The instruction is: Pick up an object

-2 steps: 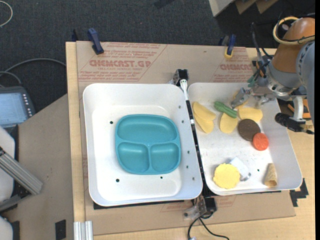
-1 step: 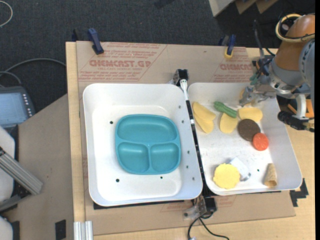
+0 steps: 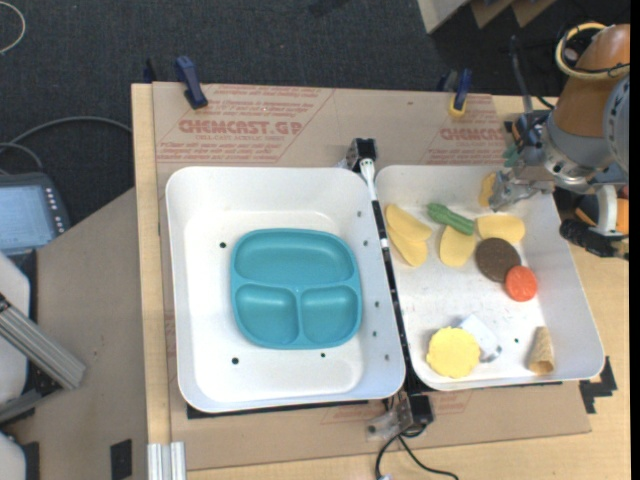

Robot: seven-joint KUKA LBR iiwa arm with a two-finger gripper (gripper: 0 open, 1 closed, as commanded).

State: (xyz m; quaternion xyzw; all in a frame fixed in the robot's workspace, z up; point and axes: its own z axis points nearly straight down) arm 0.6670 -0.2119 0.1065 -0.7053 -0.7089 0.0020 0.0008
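1. White bins sit side by side on the desk [image 3: 300, 128]: the left bin [image 3: 190, 268] and the right bin [image 3: 575, 318].
2. The left bin holds a teal plate [image 3: 295, 286] with three compartments, lying flat near the bin's centre.
3. The right bin holds the loose objects:
   - a yellow banana [image 3: 405, 233] near the left wall;
   - a green pod [image 3: 451, 217] just right of the banana's upper end;
   - a yellow piece [image 3: 456, 248] below the pod, touching it;
   - a second yellow piece [image 3: 502, 228] further right;
   - a brown disc [image 3: 496, 258] overlapping the lower edge of that piece;
   - an orange ball [image 3: 521, 284] touching the disc at its lower right;
   - a yellow disc [image 3: 453, 352] near the front wall;
   - a clear wrapper [image 3: 480, 334] beside the yellow disc, partly over it;
   - a tan cone [image 3: 541, 350] in the front right corner.
4. The arm [image 3: 590, 98] reaches in from the right, with the orange band at its top.
5. The pincer [image 3: 505, 190] is at the back right corner of the right bin, just above the second yellow piece.
6. Whether the pincer is spread or pressed together cannot be told; a small yellow shape beside its tip is too unclear to identify.
7. Blue clamps [image 3: 190, 81] hold the board at the back edge of the desk.
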